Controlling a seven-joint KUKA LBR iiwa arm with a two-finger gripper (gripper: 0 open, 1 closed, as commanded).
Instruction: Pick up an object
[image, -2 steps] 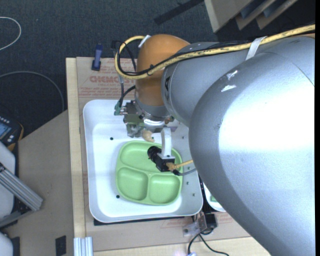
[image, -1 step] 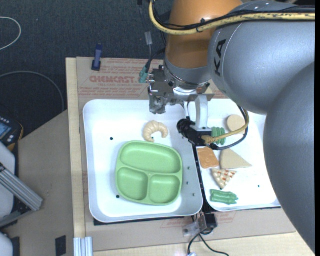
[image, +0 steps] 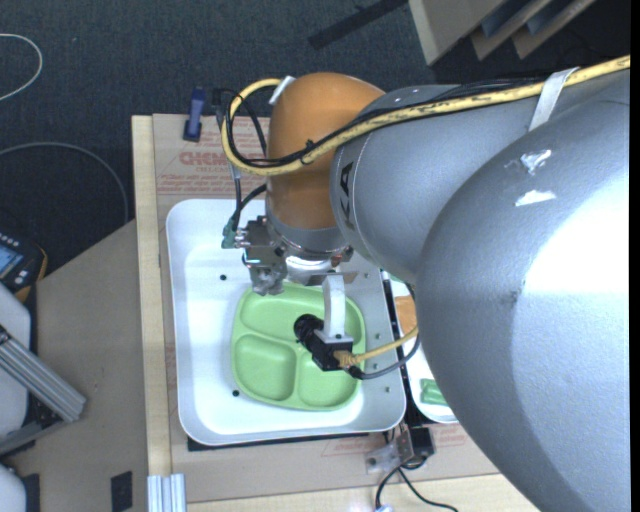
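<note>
A light green divided tray (image: 275, 365) lies in the left white bin (image: 195, 330), filling most of its floor. My gripper (image: 265, 277) hangs under the orange wrist band, right over the tray's far left corner. The wrist hides how the gripper meets the tray. Nothing shows held in it.
The grey arm covers most of the right bin (image: 405, 295); an orange thing (image: 406, 316) and a green thing (image: 433, 392) peek out beside the arm. A blue clip (image: 194, 113) sits at the bench's far edge. Yellow cable loops over the wrist.
</note>
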